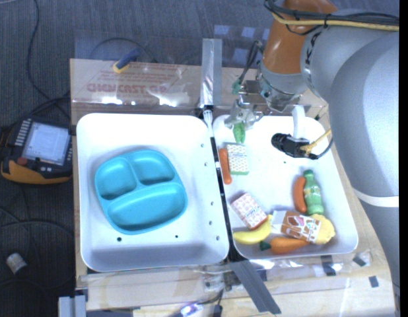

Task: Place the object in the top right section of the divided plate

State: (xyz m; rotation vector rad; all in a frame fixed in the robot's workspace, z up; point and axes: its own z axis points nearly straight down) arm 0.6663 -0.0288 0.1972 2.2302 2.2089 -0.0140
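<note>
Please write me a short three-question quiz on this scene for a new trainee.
1. True or false: the blue plate lies in the left bin.
2. Which thing lies at the near edge of the right bin? A) banana B) spoon C) cup
3. Fill in: the claw hangs over the far-left corner of the ___ bin, with a small green thing at its tips.

Key: 1 true; 2 A; 3 right.
</note>
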